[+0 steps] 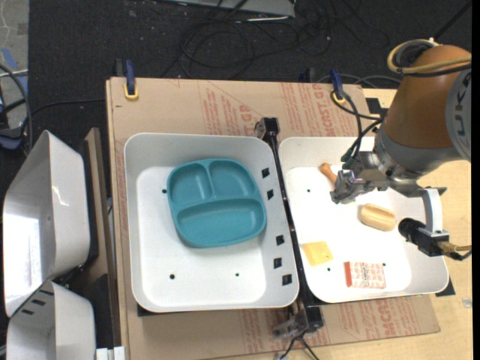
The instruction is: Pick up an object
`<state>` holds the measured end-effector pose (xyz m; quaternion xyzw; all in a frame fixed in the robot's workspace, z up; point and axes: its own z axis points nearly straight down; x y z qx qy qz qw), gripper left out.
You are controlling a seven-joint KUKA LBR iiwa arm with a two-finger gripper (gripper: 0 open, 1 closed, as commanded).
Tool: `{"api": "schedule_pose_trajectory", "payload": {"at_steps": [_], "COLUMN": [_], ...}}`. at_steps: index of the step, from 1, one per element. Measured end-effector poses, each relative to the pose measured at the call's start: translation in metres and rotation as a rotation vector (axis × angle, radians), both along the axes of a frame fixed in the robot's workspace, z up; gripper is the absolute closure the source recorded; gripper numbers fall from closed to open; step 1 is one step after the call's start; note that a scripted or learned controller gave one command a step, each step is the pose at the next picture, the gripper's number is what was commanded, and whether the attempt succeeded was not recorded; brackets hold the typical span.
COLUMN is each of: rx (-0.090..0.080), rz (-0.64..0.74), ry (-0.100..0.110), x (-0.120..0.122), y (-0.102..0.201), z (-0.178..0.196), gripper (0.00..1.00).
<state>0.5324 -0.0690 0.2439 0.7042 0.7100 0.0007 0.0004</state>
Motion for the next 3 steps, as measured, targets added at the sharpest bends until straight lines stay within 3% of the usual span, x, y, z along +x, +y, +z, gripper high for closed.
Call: {"api": "schedule_pose_trajectory", "payload": {"at_steps": [1,3], "rx": [0.0,0.001], "rz": [0.0,0.0], "ry": [0.0,-0.002], "x": [0.014,0.068], "y": [0.044,0.141], "z": [0.002,-0.001], "gripper": [1.0,1.0]}}
